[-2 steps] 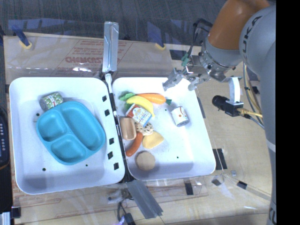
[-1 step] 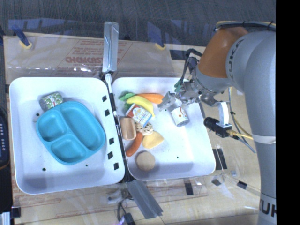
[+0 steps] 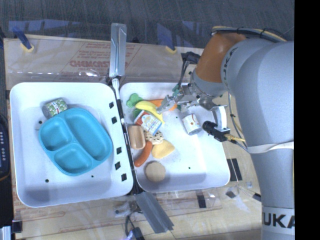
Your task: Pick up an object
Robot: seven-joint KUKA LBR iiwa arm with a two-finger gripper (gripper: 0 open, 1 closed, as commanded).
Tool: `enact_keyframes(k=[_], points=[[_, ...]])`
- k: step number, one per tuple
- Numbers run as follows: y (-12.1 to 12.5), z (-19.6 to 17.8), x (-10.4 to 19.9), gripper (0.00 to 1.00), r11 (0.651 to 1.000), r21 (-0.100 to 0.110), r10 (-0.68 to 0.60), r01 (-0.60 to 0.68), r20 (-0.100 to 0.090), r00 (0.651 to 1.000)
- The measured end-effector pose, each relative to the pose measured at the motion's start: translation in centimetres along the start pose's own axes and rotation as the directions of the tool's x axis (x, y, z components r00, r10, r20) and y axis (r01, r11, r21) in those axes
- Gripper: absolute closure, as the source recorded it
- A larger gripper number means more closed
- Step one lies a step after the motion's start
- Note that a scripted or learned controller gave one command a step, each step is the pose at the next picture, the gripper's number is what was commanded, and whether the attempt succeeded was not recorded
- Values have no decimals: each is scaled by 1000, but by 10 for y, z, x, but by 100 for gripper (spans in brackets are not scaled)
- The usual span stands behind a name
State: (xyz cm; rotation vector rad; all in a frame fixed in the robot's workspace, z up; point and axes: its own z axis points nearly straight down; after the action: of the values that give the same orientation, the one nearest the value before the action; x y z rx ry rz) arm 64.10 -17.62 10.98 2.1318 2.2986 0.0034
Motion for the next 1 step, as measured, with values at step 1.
enact_keyframes(k=[1], points=[[-5, 15, 59, 0, 998, 3, -56, 56, -3, 998]])
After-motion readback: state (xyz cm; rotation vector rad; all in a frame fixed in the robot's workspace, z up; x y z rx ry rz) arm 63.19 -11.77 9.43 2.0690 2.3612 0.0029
